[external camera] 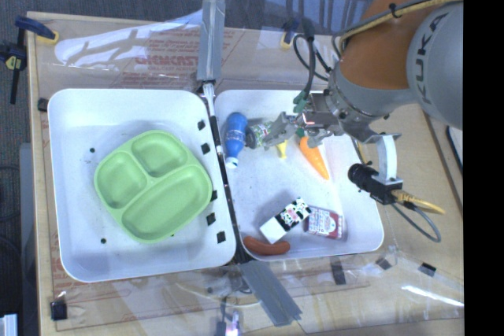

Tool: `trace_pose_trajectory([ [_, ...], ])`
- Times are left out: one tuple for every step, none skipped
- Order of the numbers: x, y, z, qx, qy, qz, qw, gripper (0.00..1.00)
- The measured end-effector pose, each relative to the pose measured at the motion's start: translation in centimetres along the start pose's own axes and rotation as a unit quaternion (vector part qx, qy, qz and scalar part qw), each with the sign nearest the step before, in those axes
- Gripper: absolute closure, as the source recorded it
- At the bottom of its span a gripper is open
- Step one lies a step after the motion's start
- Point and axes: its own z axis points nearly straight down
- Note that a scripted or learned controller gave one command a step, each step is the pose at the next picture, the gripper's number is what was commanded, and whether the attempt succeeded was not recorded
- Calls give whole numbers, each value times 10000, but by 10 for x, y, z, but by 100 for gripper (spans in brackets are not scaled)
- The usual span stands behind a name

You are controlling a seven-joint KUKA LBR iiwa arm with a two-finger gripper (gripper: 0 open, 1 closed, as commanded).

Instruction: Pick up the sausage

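The sausage (pixel 266 246) lies flat in the right bin (pixel 370 236), at about six o'clock along the near wall, just beside the divider between the two bins. Close to it at one o'clock sits a black-and-white carton (pixel 286 219), and touching that carton's right side is a small red-and-white carton (pixel 324 224).

The arm (pixel 394 51) reaches in from three o'clock, and its pincer (pixel 277 134) hovers over the upper part of the right bin, well apart from the sausage. Whether its fingers are spread or pressed together cannot be told from this angle. At nine o'clock from the pincer lies a blue bottle (pixel 235 133), near the divider. An orange carrot (pixel 314 156) lies at four o'clock from the pincer, pointing toward the near wall.

In the left bin (pixel 67 138) rests a green divided plate (pixel 153 185) with three compartments. Both bins sit on a surface (pixel 441 248) covered with clear sheeting.
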Motion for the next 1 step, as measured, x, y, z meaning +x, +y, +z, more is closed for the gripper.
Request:
trace_pose_trajectory([
  [-42,18,63,7,-1,-86,10000,0],
])
